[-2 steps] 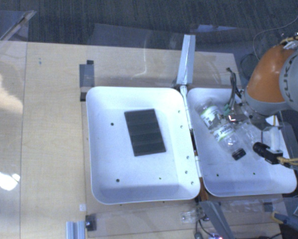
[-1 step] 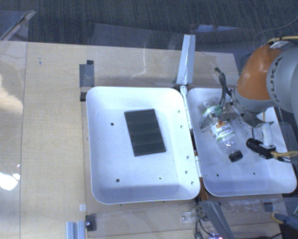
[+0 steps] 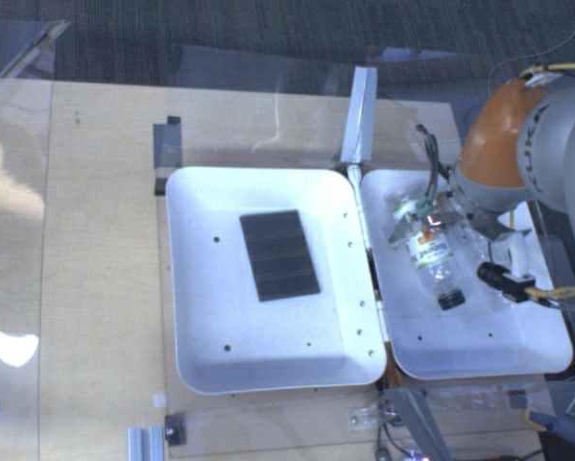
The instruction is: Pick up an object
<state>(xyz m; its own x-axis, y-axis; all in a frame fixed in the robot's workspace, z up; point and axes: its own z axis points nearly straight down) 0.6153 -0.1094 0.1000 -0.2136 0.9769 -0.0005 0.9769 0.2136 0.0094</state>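
The clear plastic bottle (image 3: 431,255) lies on its side in the right bin (image 3: 489,353), close to that bin's left wall, black cap towards the front edge; lying flat, it probably offers its round body to a grasp from above. The gripper (image 3: 437,211) sits at the bottle's far end, near the bin's back-left corner; I cannot tell how far open it is, or whether it holds anything. A dark flat slab (image 3: 279,254) lies flush in the middle of the left bin (image 3: 268,358), likely harder to pinch.
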